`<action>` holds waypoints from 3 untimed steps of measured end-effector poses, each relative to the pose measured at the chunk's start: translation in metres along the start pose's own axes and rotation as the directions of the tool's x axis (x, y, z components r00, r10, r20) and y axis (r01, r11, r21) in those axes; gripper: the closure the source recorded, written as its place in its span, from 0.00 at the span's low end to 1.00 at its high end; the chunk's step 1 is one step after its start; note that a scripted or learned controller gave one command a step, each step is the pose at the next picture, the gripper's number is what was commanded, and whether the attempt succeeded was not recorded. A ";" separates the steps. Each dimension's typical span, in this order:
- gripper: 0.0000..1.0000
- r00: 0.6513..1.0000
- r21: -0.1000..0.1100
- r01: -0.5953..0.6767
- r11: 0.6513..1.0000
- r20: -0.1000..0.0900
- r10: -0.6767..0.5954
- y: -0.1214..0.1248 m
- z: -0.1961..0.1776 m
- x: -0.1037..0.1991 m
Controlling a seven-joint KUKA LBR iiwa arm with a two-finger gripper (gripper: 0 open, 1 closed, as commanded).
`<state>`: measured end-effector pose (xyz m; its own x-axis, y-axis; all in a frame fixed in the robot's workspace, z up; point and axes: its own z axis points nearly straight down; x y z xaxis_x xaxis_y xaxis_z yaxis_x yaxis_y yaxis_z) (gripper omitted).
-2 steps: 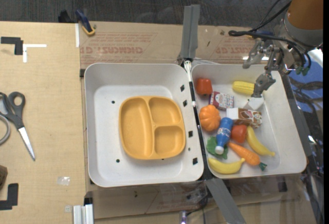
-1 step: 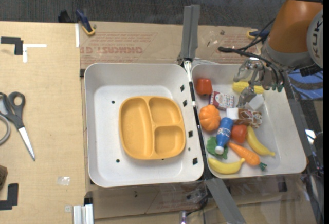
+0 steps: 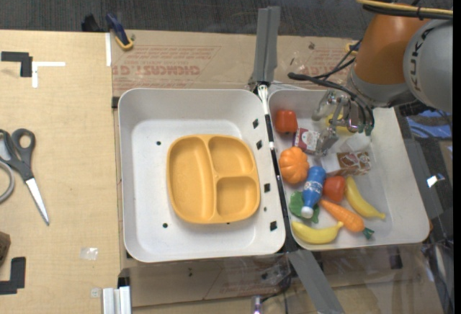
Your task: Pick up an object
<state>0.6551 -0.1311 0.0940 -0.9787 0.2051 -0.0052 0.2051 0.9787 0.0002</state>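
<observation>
Hovering low over the back of the right bin [image 3: 403, 161], with the gripper [image 3: 338, 120] above bare white floor and nothing seen between its metal parts; cannot tell how it stands, since glare and cabling blur it.

Nearest candidate: a small red-and-white packet [image 3: 308, 139], just below and to the left of the gripper. Probably light, thin and crinkly; likely to slide or fold, so best pinched across its narrow width. A second packet, brown and white [image 3: 354, 160], just below and slightly right; same handling.

Further left at about gripper height: one red pepper [image 3: 286, 120], probably hollow plastic, smooth and slippery. Below that, one orange pumpkin [image 3: 293, 164], rounded and ribbed, likely wider than an easy pinch. One blue bottle [image 3: 312, 191] lying well below, stiff and light by the look; take across the body, not the cap. One red tomato [image 3: 333, 186] just beside it, apt to roll. One carrot [image 3: 344, 217] and two bananas [image 3: 364, 199] [image 3: 317, 232] farthest below, all long and firm; grasp across the middle.

Count in this bin: nine items, crowded and touching toward the front, so the loose packets at the back look the cleanest picks.

Far left of the gripper, in the left bin [image 3: 137, 183]: one yellow divided tray [image 3: 213, 178]. On the bench beyond: one pair of scissors [image 3: 27, 168].
</observation>
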 end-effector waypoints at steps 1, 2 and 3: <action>1.00 1.000 0.001 0.003 1.000 0.006 -0.003 0.001 -0.011 -0.002; 1.00 0.998 0.000 -0.056 0.998 -0.001 0.056 0.016 0.000 0.098; 1.00 0.966 0.000 0.258 0.966 0.000 -0.258 -0.036 -0.072 0.085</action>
<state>0.5638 -0.1485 0.1656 -0.9985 -0.0543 -0.0048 -0.0543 0.9985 -0.0009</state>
